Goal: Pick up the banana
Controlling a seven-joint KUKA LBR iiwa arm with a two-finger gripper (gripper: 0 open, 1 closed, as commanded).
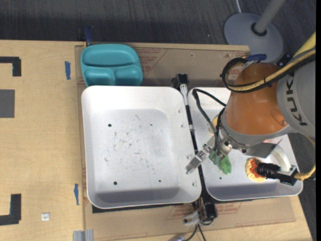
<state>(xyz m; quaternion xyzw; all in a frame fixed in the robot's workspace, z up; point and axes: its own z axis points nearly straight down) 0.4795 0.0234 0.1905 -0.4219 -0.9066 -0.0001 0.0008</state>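
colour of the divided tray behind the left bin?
Teal, seen in the camera view: the divided tray sits just past the left bin's far edge.

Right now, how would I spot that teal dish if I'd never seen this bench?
Find the two white bins; take the left bin. Just past its far edge, toward its left corner, sits the teal dish. It is the one blue-green thing there, with rounded corners and several compartments.

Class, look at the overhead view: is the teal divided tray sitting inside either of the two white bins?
No, the teal tray rests on the bench beyond the far edge of the left bin, outside both bins.
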